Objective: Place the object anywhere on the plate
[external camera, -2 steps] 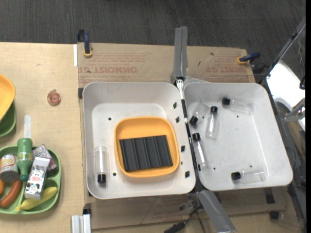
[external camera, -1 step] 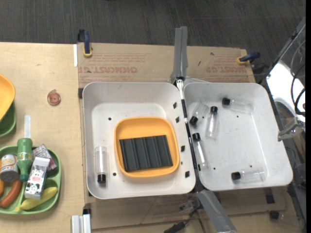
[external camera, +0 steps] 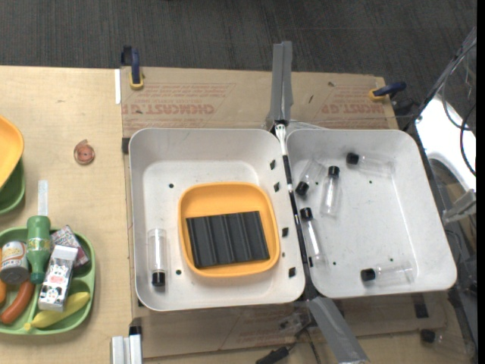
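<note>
An orange plate (external camera: 227, 192) lies in the middle of the left bin (external camera: 140, 165). A dark grey ridged block (external camera: 227, 239) rests flat on the plate and covers most of its centre. A clear tube with a black cap (external camera: 157, 255) lies beside the plate along the left bin's left wall. Several more clear, black-capped tubes are scattered in the right bin (external camera: 424, 203): one near its middle top (external camera: 331, 188), one at the back (external camera: 365, 160), one at the front right (external camera: 386, 273) and one against the divider (external camera: 309, 233).
On the wooden bench to the left sit a green tray of toy food (external camera: 45, 279), an orange bowl (external camera: 7, 154) and a small pink disc (external camera: 85, 153). Clamps (external camera: 132, 67) hold the cardboard behind the bins. Cables and white hardware (external camera: 447, 135) stand at the right.
</note>
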`<state>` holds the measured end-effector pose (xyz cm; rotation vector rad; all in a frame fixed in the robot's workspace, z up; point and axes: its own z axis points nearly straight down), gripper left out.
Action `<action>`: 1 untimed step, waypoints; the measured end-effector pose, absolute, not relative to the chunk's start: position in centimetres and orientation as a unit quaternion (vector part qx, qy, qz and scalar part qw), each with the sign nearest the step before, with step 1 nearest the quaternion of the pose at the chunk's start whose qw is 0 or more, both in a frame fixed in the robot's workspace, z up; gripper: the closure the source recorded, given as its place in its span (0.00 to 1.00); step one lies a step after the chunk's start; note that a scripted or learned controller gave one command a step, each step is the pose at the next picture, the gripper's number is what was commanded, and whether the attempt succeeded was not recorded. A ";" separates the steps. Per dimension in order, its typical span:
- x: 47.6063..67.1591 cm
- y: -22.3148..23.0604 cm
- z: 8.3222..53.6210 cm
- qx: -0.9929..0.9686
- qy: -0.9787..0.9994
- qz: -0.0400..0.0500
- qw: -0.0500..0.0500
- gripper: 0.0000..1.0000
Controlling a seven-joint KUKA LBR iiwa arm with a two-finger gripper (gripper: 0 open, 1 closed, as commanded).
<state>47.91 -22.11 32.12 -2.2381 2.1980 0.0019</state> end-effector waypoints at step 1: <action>47.9 -22.0 28.8 -0.823 0.568 0.002 0.002 0.00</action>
